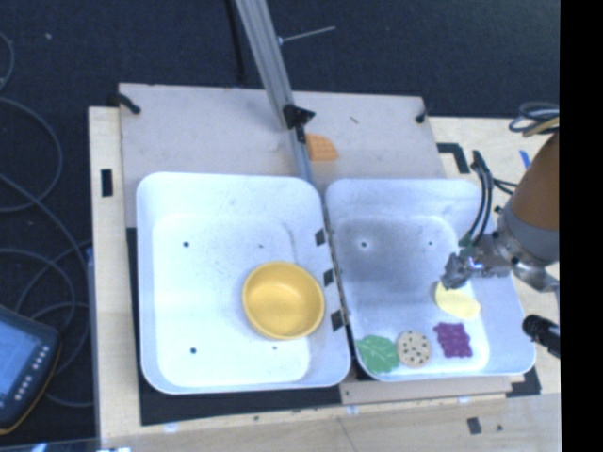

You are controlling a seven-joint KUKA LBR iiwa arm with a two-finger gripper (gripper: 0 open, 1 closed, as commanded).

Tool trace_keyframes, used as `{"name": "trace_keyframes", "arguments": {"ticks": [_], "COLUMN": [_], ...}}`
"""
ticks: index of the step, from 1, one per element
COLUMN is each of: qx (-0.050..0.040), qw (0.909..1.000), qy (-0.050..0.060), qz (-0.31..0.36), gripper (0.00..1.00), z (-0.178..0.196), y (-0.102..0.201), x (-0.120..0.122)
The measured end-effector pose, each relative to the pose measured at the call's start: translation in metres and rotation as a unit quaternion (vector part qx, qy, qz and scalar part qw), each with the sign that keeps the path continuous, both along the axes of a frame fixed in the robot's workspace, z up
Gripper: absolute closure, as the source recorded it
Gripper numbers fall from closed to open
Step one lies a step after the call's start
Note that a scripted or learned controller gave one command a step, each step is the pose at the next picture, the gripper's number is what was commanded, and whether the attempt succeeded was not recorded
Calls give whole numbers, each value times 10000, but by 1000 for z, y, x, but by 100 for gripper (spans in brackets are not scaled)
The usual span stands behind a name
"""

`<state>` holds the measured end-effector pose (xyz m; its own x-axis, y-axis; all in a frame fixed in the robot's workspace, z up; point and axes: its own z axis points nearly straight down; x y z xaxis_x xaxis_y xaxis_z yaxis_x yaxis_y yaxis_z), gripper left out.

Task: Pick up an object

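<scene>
A yellow bowl (283, 299) sits in the left bin (179, 215), near its right side. In the right bin (396, 205) a pale yellow flat piece (459, 302) lies at the right, and along the front edge lie a green piece (378, 352), a round speckled cookie (413, 347) and a purple piece (454, 339). My gripper (458, 273) hangs low over the right side of the right bin, just above the pale yellow piece and touching or nearly touching its upper edge.
A slanted metal pole (268, 59) rises from the back between the bins, with a small orange block (320, 149) on the board beside its foot. Cables trail from the arm at the right edge.
</scene>
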<state>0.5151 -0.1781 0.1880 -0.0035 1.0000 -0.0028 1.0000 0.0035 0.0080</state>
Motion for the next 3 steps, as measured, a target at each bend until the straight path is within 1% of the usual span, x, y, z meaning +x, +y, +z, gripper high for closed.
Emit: {"name": "trace_keyframes", "arguments": {"ticks": [1,2,3], "qx": [-2,17,19], "qw": [10000,10000,10000], "qy": [-3,30,26], "qz": [2,21,25], "gripper": [100,100,100], "z": [54,46,54], "y": [-2,55,104], "x": [2,12,27]}}
